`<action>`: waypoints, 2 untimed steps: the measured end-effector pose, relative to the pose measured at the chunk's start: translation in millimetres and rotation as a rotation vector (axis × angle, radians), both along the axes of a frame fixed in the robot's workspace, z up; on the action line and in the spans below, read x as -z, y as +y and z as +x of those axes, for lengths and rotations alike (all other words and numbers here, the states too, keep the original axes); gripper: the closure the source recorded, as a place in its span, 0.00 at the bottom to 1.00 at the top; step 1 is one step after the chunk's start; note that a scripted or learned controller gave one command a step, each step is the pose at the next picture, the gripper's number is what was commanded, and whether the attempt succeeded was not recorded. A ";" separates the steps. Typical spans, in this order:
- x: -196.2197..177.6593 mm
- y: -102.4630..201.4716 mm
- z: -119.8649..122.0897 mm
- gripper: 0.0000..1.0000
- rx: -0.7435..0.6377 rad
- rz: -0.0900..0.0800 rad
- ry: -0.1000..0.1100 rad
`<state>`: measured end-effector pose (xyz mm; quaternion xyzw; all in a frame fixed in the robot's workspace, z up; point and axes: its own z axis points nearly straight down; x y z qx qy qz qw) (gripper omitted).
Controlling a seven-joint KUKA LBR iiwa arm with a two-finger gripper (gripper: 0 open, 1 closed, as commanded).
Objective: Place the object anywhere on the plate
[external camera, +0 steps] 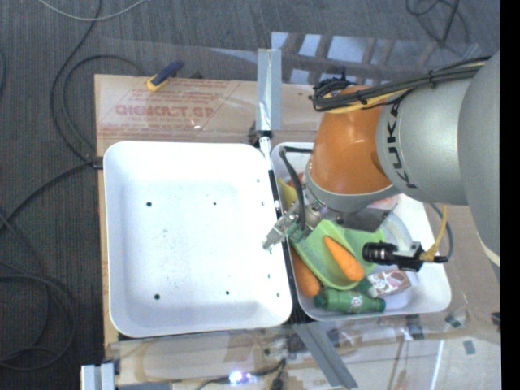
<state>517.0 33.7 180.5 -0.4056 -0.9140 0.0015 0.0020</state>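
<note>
**Gripper at the plate's left rim, one carrot already on the plate**

Nearest the camera in the right shallow white bin lie one dark green, bottle-shaped thing with a label and one small brown-and-white packet. Just behind them are two tapered orange carrots. One rests on the bin floor against the light green curved plastic plate, and the other lies across that plate's hollow. So the task's object, if it is that second carrot, appears already to be on the plate.

The two-finger metal gripper hangs at the plate's left rim, over the wall shared with the left shallow white bin. Whether it is apart, together or clamped on anything, I cannot tell.

If a carrot is still to be placed, the release should come over the plate's hollow and low down, since a carrot dropped on the sloping rim would probably roll off. One yellow thing shows farthest back.

That makes two bins, two carrots and one plate.
</note>
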 end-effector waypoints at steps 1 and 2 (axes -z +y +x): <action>-0.1 -92.4 -32.5 1.00 0.236 -0.001 0.001; -8.5 -37.5 8.3 1.00 0.156 0.000 0.002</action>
